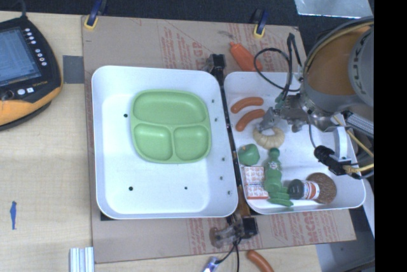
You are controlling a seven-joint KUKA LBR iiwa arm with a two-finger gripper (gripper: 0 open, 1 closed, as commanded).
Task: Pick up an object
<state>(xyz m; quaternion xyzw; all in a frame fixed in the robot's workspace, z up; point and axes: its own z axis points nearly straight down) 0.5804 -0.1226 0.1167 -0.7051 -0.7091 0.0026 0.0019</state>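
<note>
My gripper (278, 117) hangs over the upper middle of the right bin (356, 201), directly above a pale ring-shaped pastry (267, 136) and touching or nearly touching its top edge. Two orange-red sausages (248, 110) lie just to its left. Below the ring sit a green pepper (248, 153), a green bottle (275, 178), a red and white carton (254, 182), a small lying bottle (304, 189) and a brown round cookie (325, 186). The grey arm with its orange band (334, 64) covers the bin's upper right.
The left bin (114, 194) holds a green divided plate (170, 126). An orange carrot-like toy (241, 57) lies on the cardboard behind the right bin, another orange piece (261, 260) in front. A teach pendant (22, 70) rests at far left. Black cables (331, 159) trail over the right bin.
</note>
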